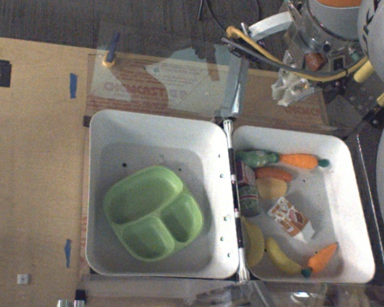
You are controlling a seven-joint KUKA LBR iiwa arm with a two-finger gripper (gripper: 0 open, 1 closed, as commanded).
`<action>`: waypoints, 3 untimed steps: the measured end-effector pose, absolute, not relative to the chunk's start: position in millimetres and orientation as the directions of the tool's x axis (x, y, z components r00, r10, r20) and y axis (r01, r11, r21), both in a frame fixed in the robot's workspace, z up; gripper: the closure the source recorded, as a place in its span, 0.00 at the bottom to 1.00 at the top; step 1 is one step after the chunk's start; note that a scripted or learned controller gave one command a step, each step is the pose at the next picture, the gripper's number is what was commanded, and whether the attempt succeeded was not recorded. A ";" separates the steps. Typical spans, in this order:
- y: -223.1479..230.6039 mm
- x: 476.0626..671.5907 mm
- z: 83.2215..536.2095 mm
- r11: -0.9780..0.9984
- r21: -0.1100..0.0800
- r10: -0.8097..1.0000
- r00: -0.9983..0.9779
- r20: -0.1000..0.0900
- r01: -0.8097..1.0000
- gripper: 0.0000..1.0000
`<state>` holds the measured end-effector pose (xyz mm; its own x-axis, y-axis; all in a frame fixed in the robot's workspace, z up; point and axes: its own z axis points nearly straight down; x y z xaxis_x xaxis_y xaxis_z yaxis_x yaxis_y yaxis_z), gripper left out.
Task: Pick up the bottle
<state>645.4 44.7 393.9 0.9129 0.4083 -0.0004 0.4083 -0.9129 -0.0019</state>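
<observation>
A small green bottle (257, 157) lies on its side in the back left corner of the right bin (357, 201), its end touching a carrot (301, 161). A darker bottle-like item with a label (247, 197) lies along that bin's left wall. My gripper (291, 89) hangs over the bench behind the right bin, well apart from both and higher up. Nothing shows in it.
The right bin also holds a sausage-like piece (272, 173), a potato (272, 188), a small carton (287, 218), two bananas (283, 258) and a second carrot (321, 257). A green divided plate (153, 212) sits in the left bin (101, 174). Cables (258, 44) trail from the wrist.
</observation>
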 end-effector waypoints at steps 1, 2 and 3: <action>53.3 648.3 403.8 -0.981 0.000 0.195 0.981 0.002 0.195 1.00; 82.8 643.7 406.0 -0.981 0.000 0.195 0.981 0.002 0.195 1.00; 85.5 604.0 423.2 -0.971 0.000 0.238 0.971 -0.002 0.238 1.00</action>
